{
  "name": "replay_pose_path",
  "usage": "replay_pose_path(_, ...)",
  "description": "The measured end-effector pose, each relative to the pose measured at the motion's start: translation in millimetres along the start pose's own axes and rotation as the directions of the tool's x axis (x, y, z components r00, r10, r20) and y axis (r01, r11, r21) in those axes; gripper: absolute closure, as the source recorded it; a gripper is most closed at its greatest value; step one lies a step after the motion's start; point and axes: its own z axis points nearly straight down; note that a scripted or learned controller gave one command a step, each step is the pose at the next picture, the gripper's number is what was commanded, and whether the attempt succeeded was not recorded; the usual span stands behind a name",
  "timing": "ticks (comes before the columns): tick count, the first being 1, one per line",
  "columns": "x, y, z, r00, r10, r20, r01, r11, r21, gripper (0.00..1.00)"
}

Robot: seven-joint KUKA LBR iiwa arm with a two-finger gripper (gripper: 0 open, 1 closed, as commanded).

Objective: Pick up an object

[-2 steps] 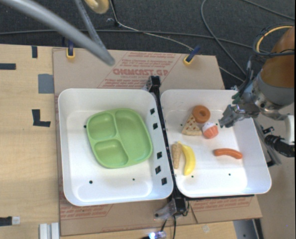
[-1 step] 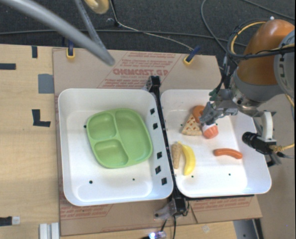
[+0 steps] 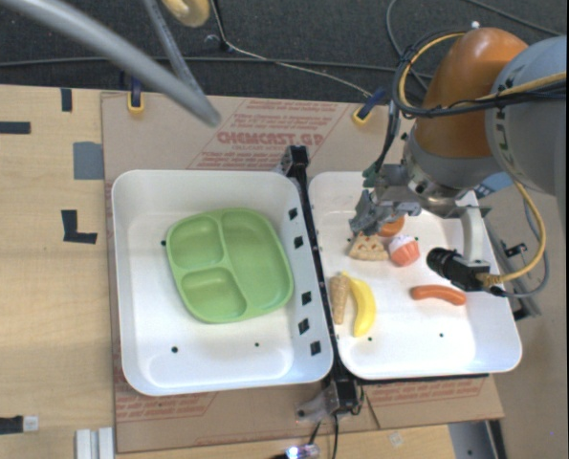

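The gripper [image 3: 372,220] hangs low in the right bin [image 3: 475,352], just over a pizza slice [image 3: 367,249]. A cupcake [image 3: 404,251] sits beside the slice. A yellow banana [image 3: 362,306] lies by a bread stick [image 3: 340,296] (side by side). A red sausage [image 3: 438,295] lies apart. The left bin [image 3: 141,333] holds a green plate [image 3: 229,264].

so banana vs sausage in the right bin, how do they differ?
Colour: the banana is yellow, the sausage orange-red. Shape: the banana is curved, the sausage nearly straight. Pose: the banana runs up-down in the view, the sausage across it. Both lie flat in the right bin, apart from each other.
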Motion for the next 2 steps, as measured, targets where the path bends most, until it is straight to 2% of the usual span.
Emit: replay_pose_path(2, 120, 3, 15, 1.0, 0.0, 0.001, 0.0, 1.0, 0.0, 1.0)
